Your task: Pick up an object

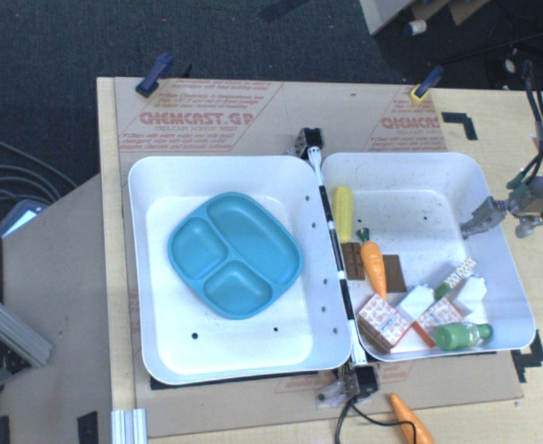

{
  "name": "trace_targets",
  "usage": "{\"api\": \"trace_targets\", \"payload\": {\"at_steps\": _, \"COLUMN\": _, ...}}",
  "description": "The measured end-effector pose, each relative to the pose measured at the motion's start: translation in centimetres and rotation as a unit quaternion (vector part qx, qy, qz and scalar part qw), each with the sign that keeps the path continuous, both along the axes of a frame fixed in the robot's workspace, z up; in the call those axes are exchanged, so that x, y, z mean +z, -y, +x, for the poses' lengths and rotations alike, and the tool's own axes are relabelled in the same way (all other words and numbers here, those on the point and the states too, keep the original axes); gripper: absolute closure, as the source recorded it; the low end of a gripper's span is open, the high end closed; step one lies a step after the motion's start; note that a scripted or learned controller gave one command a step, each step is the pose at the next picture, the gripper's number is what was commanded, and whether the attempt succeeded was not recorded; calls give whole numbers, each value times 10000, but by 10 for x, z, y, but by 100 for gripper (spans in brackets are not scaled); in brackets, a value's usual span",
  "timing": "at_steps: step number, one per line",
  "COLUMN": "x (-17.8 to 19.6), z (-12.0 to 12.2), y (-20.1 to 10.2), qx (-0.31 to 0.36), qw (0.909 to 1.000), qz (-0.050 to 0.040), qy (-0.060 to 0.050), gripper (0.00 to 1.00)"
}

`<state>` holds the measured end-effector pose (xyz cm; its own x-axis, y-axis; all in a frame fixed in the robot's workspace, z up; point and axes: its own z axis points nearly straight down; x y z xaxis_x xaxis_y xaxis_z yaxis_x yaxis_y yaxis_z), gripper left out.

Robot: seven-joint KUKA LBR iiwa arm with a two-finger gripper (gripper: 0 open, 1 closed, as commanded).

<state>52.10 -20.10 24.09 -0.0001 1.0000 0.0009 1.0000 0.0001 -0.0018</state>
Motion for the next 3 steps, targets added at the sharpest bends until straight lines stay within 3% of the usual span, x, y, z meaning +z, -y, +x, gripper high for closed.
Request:
{"api": "trace_targets", "payload": {"at_steps": 1, "x": -16, "z": 63, "y": -79, "qx": 8, "qw": 10000, "qz": -2, "qy": 17, "gripper": 0}}
{"api": "trace_targets", "payload": {"at_steps": 2, "x": -101, "z": 26, "y": -77, "qx": -4, "qw": 10000, "qz": 0, "qy": -5, "gripper": 0}}
{"api": "trace_targets", "payload": {"at_steps": 3, "x": -157, "z": 12, "y": -85, "qx": -5, "qw": 10000, "qz": 0, "qy": -5, "gripper": 0}}
